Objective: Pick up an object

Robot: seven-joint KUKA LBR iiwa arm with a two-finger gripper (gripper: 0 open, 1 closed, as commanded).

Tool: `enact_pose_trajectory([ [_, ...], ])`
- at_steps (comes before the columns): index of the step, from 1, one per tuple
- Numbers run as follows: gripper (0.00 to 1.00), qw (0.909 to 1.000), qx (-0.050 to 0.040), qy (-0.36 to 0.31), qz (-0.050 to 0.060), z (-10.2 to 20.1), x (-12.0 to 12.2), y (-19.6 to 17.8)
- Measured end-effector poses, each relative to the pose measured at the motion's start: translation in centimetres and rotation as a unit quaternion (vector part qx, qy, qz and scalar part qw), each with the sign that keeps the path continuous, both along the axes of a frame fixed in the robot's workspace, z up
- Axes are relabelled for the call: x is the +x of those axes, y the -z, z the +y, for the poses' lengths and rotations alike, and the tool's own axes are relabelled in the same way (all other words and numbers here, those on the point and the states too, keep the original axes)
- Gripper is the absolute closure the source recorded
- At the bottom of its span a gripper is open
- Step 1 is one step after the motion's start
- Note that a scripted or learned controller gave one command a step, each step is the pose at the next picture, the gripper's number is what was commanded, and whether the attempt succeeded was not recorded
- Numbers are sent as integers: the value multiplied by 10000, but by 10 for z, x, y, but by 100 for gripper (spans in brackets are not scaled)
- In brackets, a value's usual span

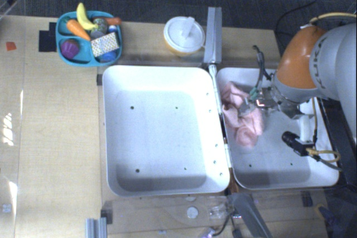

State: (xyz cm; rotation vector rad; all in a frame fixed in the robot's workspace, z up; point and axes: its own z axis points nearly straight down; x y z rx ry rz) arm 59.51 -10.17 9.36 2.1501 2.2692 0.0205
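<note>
The hand (249, 109) hung low over the pink cloth (242, 114), touching its top; the cloth spread just beneath and leftward. Its grip could not be told.

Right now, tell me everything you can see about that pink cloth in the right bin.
The pink cloth looks like soft fabric, crumpled into an uneven, elongated heap with folds and lobes. It lies on the floor of the right bin, in its left half, close to the wall shared with the other bin. The gripper is down at its middle, touching or just above the fabric; a grasp cannot be confirmed.
</note>
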Motion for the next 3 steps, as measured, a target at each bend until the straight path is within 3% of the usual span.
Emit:
enact_pose_trajectory([
  [1, 0, 9954, -22, -958, 11, 0, 23, 0],
  [2, 100, 9953, -16, -971, -36, 2, 26, -13],
  [3, 100, 9822, -25, -1877, 53, 43, 73, -94],
])
